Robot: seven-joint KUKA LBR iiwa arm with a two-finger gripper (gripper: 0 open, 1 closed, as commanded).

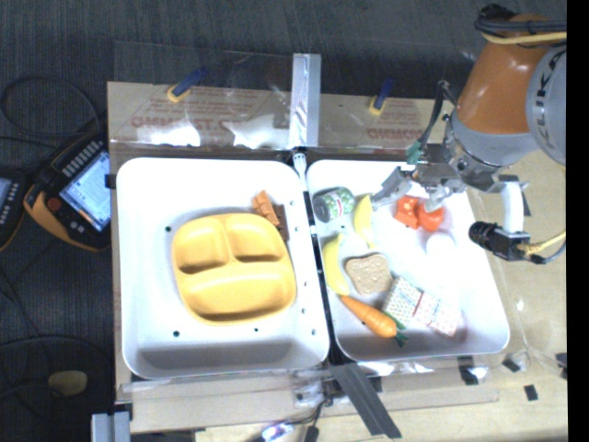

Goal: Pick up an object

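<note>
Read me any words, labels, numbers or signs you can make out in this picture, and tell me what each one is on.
None can be read.
Clear sheet behind the bins: reddish print, too blurred.
Patterned carton in the right bin: markings too small.
Green-labelled can: label illegible.
Handheld pendant left of the bench: lit screen, unreadable.

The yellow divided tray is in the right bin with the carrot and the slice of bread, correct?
Not quite. The camera view shows the yellow divided tray in the left bin. The carrot and the slice of bread are in the right bin, as you said.
</note>
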